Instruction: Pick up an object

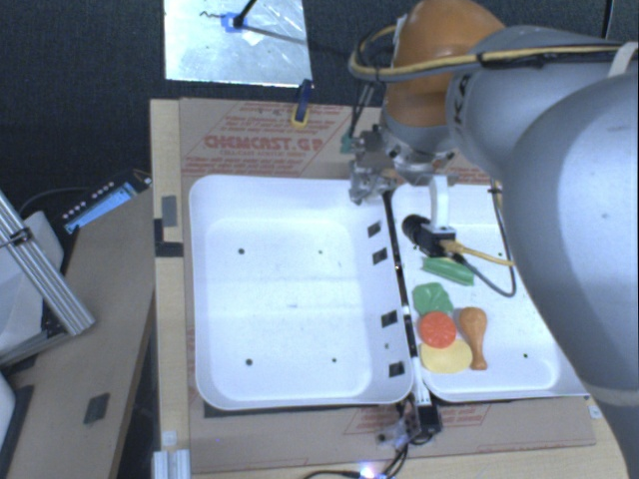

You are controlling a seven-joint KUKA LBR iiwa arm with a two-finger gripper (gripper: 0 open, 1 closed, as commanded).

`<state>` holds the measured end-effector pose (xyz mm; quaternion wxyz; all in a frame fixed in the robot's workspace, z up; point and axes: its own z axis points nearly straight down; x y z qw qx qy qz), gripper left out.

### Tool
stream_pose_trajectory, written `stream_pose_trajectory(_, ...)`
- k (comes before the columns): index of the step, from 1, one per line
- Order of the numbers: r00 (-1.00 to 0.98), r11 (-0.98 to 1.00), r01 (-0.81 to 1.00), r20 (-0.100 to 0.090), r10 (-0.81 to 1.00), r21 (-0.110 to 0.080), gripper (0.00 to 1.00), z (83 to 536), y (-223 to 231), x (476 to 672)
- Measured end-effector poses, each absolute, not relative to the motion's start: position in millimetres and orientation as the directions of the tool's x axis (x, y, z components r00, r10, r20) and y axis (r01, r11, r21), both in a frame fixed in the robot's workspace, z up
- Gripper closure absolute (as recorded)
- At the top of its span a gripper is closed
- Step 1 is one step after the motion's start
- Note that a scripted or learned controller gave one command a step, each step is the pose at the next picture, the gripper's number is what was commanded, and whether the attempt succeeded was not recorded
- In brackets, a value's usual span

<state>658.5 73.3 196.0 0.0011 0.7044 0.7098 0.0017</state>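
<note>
End effector (371, 183) first: in the camera view it hangs over the far rim where the two bins meet. You cannot tell whether it is wide or narrow, and nothing is seen held in it. Your candidates lie in the right bin (509, 372), close to the divider: a long green piece (447, 269), a green leafy piece (430, 295), a red tomato (436, 328) touching a yellow piece (446, 358), and a brown drumstick (475, 335) just beside them. Judge the long green piece the easiest, since it lies apart from the cluster. Bring the end effector nearer, centre over it, and descend straight. Crowded neighbours would likely get nudged.
</note>
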Motion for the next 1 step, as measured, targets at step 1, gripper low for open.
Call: stream_pose_trajectory(1,0.001,-0.001,1.000,0.000,1.000,0.020,1.00,351.0,38.6,667.1)
